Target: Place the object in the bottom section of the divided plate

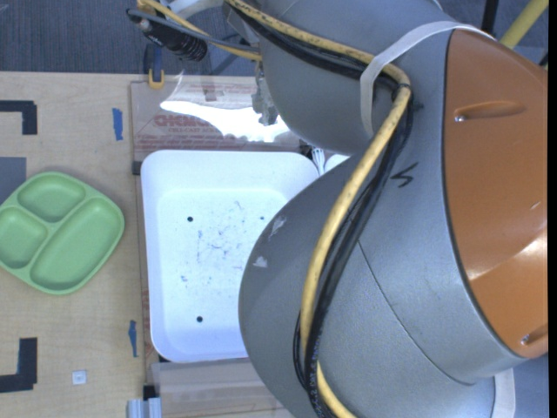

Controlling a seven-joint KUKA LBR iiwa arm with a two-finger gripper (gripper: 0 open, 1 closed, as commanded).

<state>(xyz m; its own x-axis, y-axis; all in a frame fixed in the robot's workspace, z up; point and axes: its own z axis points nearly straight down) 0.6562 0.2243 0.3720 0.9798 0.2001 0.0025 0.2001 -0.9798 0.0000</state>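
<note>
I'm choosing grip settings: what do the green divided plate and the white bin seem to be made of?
The green divided plate looks like moulded plastic, matte: one even colour, soft rounded ridges, no sharp glare. The white bin looks like smooth, slightly glossy plastic, with rounded corners and scuff marks on its floor. Neither can be confirmed by sight.
</note>
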